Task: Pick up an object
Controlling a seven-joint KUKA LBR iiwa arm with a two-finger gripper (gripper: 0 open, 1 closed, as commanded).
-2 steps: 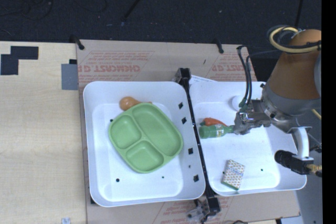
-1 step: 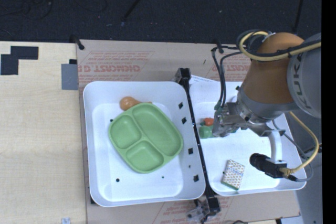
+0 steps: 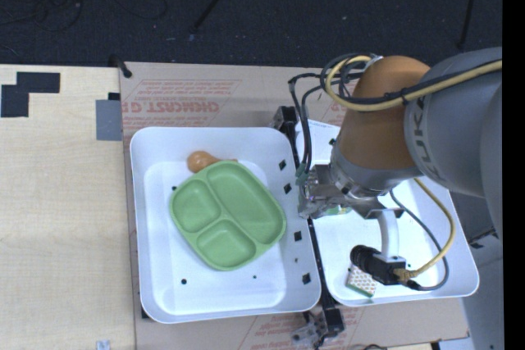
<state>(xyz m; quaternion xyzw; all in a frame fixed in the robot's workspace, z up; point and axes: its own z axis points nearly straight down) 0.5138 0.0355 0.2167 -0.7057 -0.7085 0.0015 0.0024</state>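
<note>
While the gripper (image 3: 325,199) sits low at the right bin's (image 3: 469,281) left edge, centre-right of frame, the arm (image 3: 381,123) hides it: spread or pressed together, I cannot tell. Lower right, a small speckled pad (image 3: 361,284) lies in that bin; in the left bin (image 3: 164,291), a green divided plate (image 3: 225,213), an orange object (image 3: 199,161) touching its upper edge.

The grey arm (image 3: 463,123) reaches in from the right, its orange-banded wrist (image 3: 381,123) bent over, with the end effector (image 3: 324,197) pointing down.

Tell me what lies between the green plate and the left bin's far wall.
A small orange object, partly behind the green plate rim, seen in the camera view.
</note>
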